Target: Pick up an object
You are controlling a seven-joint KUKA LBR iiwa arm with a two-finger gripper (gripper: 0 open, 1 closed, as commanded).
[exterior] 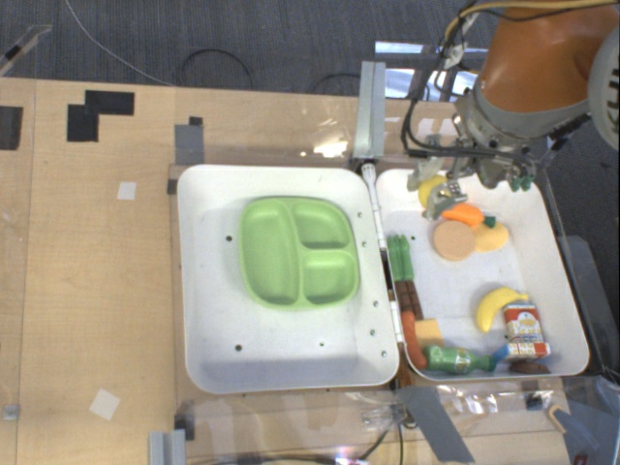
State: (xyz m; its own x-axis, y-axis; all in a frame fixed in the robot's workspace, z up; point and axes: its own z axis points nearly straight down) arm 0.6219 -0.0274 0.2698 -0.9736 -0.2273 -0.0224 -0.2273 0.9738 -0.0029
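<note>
The end effector [444, 200] hung low over the upper left corner of the right bin [557, 250], in the upper right of the frame, and whether it was spread or pressed together could not be told, since the orange-banded arm [538, 51] hid much of it. Just beside it lay a yellow piece [430, 188], and directly below it a carrot [466, 216], a tan round disc [453, 241] and a pale yellow lump [492, 238] sat touching one another. This looked like the descent onto a chosen item, with nothing seen held. To do it well, the descent would need to centre on one piece, probably the yellow one or the carrot, rather than straddle two. The bin wall close by left little room. A banana [497, 307], a small can [522, 328] and a green bottle [453, 359] lay lower down, well apart; the green tray [295, 252] filled the left bin [208, 356].
</note>
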